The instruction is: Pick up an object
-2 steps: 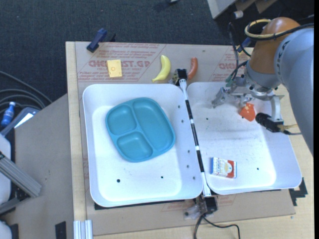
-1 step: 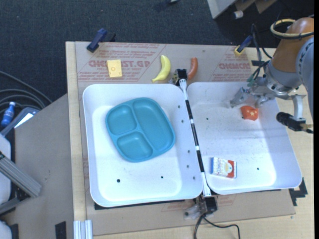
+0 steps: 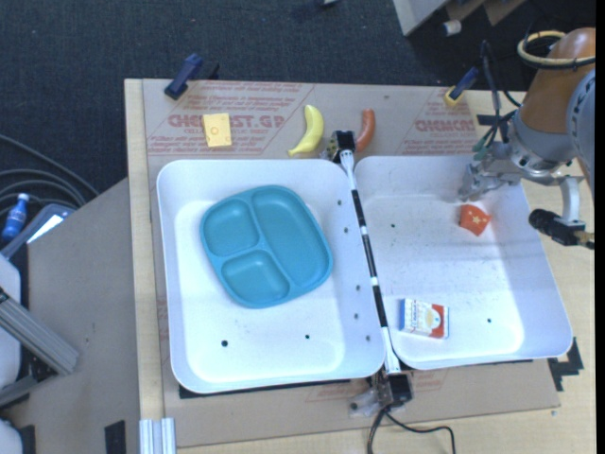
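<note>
A small orange-red object (image 3: 475, 219) lies in the right bin (image 3: 529, 339), near its back right. A small white box with a red and blue print (image 3: 422, 319) lies near the front of the same bin. A blue divided plate (image 3: 265, 244) sits in the left bin (image 3: 189, 348). My gripper (image 3: 478, 183) hangs over the back of the right bin, just behind and above the orange-red object. Nothing shows in its hold.
On the bench behind the bins lie a yellow banana (image 3: 307, 131), an orange-red sausage-shaped toy (image 3: 365, 129) and a yellow square tag (image 3: 216, 130). Blue clamps (image 3: 182, 76) sit at the bench's back edge. The arm's wrist (image 3: 553, 112) looms over the right bin's back right corner.
</note>
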Robot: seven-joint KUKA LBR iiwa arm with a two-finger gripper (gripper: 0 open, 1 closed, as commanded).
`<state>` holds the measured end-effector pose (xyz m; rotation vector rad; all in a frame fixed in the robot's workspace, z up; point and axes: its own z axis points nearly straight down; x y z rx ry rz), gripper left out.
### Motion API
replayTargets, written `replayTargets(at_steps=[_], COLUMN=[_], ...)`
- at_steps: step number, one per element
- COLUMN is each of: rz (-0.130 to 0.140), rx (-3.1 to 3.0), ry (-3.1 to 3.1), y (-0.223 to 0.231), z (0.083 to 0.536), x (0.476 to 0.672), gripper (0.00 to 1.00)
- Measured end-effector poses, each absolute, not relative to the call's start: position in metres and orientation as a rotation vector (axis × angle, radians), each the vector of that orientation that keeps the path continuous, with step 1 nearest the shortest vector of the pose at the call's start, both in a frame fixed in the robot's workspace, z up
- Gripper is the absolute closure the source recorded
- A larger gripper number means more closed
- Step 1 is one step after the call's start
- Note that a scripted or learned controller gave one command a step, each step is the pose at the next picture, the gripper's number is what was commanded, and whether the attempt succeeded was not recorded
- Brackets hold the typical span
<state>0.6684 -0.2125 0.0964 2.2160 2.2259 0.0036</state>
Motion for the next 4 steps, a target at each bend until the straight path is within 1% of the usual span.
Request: replayTargets(at_steps=[1,2,3,4], rz=[0.005,0.013,0.011,0.007], rx=[2.218,2.227,2.227,2.215], ry=[2.228,2.239,2.242,2.23], y=[-0.211,-0.215,-0.215,-0.218], z=[0.096,0.088,0.086,0.097], x=[0.668,0.669,0.668,0.669], gripper=[0.0,0.0,0.0,1.0])
